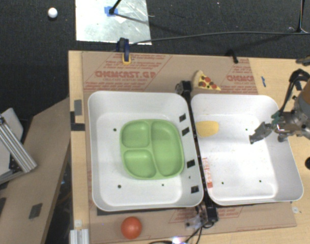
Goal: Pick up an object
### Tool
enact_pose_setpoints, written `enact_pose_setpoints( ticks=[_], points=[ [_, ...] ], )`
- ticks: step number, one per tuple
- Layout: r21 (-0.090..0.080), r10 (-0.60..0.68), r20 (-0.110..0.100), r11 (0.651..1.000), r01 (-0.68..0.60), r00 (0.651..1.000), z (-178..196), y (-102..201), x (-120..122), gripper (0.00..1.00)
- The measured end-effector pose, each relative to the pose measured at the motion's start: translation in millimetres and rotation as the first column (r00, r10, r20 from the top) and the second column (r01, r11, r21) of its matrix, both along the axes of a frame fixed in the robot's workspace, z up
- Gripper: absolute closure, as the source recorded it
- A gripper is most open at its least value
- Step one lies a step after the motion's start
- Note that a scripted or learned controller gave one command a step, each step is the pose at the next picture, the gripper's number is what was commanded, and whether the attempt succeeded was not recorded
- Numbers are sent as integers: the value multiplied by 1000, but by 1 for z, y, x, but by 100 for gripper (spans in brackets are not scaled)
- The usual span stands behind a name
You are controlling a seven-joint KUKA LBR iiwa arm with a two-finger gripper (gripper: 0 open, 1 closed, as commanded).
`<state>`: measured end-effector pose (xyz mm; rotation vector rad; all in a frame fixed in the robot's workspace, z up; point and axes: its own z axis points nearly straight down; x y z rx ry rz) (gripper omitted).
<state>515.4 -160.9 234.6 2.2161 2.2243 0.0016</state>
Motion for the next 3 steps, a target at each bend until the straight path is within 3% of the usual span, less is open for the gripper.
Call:
enact_pose_setpoints(
  ticks=[3],
  points=[
    [1, -3, -3, 1000, 3, 1000, -152, -12, 2, 0]
  ],
)
